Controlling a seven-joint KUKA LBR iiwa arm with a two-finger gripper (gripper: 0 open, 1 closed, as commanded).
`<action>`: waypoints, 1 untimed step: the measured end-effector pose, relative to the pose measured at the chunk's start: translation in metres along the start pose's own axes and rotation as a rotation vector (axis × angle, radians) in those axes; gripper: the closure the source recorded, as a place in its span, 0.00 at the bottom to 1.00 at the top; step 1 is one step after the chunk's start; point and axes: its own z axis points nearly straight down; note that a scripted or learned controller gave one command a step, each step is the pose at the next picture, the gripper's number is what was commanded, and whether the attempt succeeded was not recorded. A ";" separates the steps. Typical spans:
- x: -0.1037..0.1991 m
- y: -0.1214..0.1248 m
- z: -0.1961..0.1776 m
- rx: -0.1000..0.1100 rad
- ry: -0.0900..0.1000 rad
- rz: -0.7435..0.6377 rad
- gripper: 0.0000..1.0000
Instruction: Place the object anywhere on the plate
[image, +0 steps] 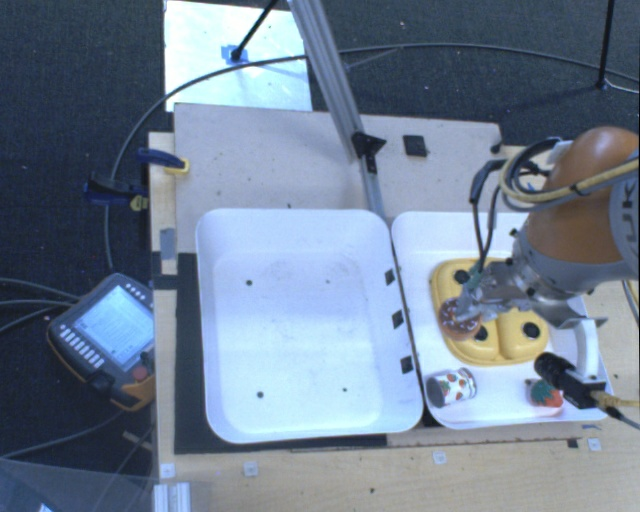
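Note:
A yellow plate with a few dark spots lies in the right bin. A brown round doughnut-like object sits at the plate's left edge, partly over its rim. My gripper hangs right over this object, reaching in from the right and touching or nearly touching it. The gripper's body hides the object's upper right part and the middle of the plate.
A small white cup with red marks lies on its side near the right bin's front edge. A small red and green thing sits at that bin's front right. The left bin adjoins it. A pendant lies left of the bench.

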 end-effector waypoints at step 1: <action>0.053 -0.008 -0.005 0.002 0.000 0.000 1.00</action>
